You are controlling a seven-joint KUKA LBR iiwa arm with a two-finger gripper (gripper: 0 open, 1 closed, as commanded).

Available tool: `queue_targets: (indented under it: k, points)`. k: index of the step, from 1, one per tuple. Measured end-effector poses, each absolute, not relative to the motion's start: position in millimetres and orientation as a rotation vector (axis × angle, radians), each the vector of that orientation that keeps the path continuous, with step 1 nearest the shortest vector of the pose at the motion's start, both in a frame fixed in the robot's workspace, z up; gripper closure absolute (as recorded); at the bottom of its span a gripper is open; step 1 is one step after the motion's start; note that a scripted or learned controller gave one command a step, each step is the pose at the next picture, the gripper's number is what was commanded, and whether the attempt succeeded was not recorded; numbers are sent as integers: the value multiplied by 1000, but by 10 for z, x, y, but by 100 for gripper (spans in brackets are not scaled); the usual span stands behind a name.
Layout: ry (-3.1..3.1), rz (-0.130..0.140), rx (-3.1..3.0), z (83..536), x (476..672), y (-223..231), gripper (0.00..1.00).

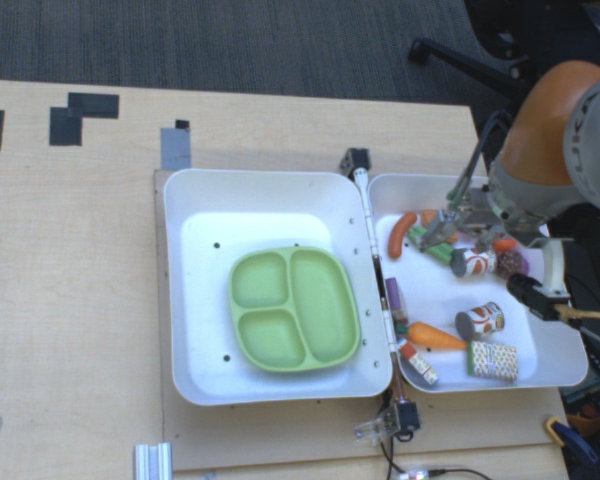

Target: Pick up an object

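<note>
Underneath, pale wooden bench (70, 268) against dark carpet (230, 18); hand (442, 230) over right bin (570, 363), grip unclear.

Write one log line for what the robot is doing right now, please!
arm: over right white bin | gripper: low among small toy foods by red sausage | grasp: unconfirmed | green divided plate: left white bin
</note>
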State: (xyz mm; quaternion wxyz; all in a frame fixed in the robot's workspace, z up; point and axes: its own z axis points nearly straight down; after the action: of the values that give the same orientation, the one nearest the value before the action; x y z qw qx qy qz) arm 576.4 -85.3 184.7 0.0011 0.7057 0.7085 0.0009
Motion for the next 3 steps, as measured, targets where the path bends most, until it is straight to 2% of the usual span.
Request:
queue_targets:
  k: [1,2,3]
  points:
    - [2225,5,2214,1076,5869,-1067,0]
    - [2217,9,2214,871,5381,-995,0]
    - [2214,13,2210,877,5002,-1088,0]
